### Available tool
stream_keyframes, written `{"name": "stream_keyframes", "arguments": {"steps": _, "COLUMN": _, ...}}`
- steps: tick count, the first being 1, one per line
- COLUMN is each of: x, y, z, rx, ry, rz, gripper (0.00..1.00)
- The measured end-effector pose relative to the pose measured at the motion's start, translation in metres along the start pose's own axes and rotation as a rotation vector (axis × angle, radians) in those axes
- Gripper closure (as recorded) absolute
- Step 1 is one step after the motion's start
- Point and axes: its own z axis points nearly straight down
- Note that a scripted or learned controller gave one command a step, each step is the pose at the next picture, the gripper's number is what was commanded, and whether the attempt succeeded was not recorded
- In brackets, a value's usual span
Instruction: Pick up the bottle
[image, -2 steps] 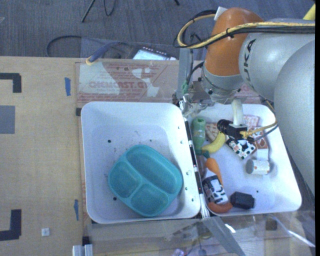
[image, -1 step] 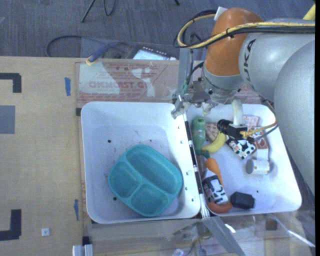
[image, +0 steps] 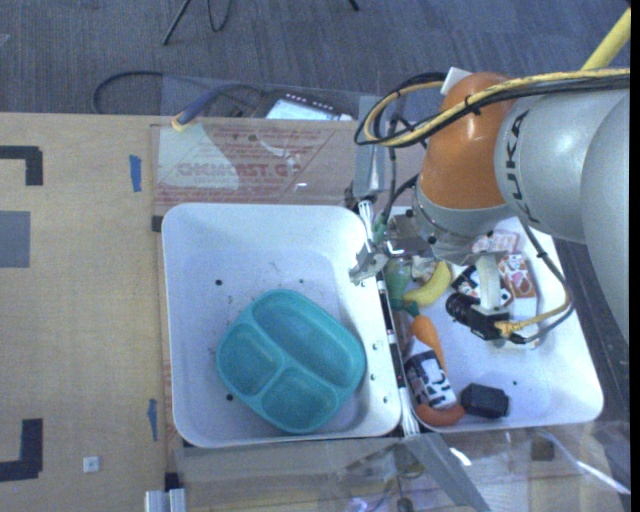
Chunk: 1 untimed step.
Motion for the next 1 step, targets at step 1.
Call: {"name": "stream_keyframes", "arguments": {"steps": 1, "x": -0.0875, "y": 0.0334, "z": -0.0005, "rx": -0.002, "ry": -0.001, "rz": 0.226, "gripper": 0.0}}
